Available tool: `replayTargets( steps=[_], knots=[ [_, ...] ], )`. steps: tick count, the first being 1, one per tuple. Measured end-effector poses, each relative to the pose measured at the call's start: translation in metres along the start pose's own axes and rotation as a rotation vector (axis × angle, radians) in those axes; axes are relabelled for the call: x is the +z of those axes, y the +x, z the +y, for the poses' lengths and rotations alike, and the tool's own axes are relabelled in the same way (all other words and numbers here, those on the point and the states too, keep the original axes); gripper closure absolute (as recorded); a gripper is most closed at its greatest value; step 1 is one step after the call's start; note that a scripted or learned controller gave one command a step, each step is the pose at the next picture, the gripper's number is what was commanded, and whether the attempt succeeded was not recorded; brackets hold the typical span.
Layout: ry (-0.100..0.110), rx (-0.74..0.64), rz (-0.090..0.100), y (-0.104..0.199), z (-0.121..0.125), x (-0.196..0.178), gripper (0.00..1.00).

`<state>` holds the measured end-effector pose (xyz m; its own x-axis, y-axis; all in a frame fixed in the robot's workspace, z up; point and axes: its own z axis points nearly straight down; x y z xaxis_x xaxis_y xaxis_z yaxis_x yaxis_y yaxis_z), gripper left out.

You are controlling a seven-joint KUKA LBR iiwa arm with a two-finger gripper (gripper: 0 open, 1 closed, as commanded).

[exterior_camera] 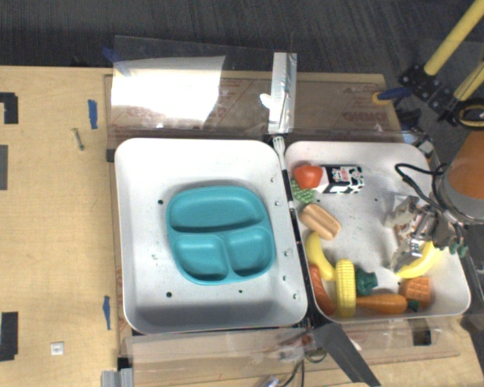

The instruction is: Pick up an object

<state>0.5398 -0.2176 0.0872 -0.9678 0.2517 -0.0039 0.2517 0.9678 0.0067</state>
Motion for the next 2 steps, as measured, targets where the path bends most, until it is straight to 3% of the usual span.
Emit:
replayTargets(
  steps=[1,2],
  knots=[
    [0.002,-0.001,-0.006,-0.002,0.0,-0.012,1.0],
    [0.006,0.106,-0.007,-0.014,0.034,-0.052,1.0]
  ],
)
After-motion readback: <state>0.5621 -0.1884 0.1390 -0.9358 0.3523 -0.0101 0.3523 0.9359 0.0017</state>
